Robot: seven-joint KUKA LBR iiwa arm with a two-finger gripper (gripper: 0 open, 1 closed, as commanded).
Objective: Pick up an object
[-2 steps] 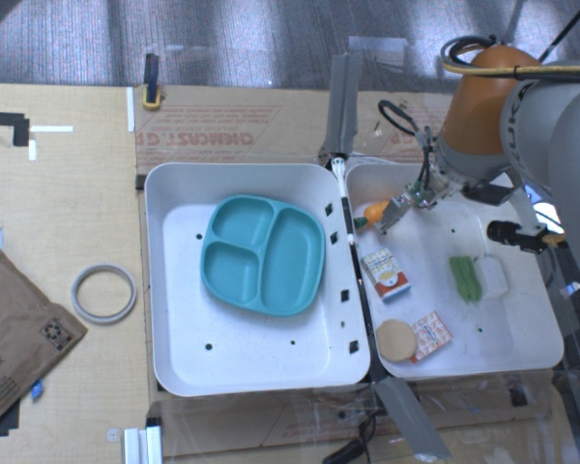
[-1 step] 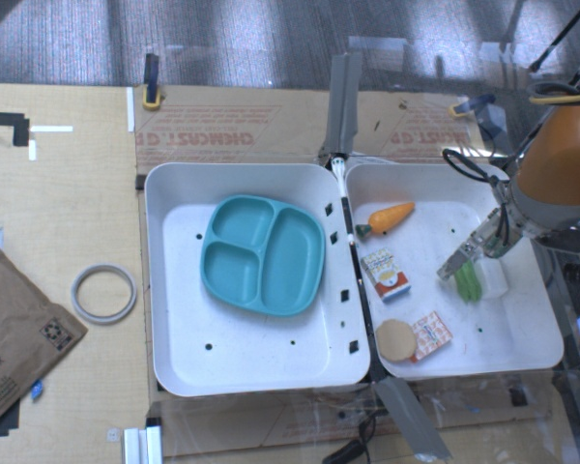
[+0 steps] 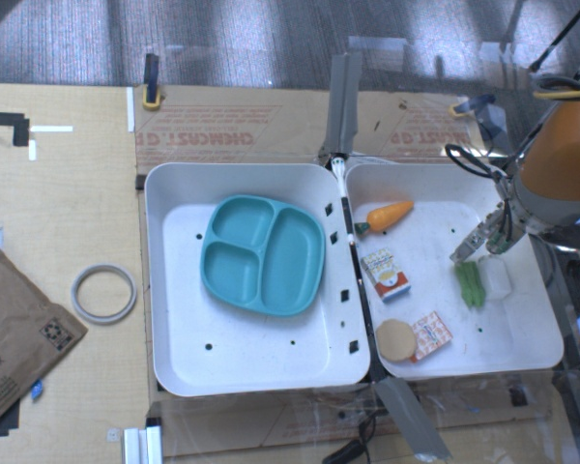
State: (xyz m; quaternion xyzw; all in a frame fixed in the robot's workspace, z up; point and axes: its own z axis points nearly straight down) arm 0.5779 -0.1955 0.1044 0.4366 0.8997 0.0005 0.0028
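Observation:
The right bin (image 3: 522, 351) holds an orange carrot (image 3: 390, 215), a small white and red carton (image 3: 386, 274), a tan round biscuit (image 3: 396, 339) next to a small printed packet (image 3: 431, 334), and a green pod-shaped item (image 3: 471, 283). My gripper (image 3: 484, 241) hangs low over the right side of this bin, just above the green item's upper end. The arm's orange band (image 3: 559, 153) rises behind it at the right. A teal divided plate (image 3: 264, 254) lies in the left bin (image 3: 174, 356).
A tape ring (image 3: 103, 292) and a brown cardboard box (image 3: 14, 332) rest on the bench left of the bins. Cables (image 3: 478, 158) loop near the wrist above the right bin's far edge. A grey divider strip (image 3: 343, 104) stands behind the bins.

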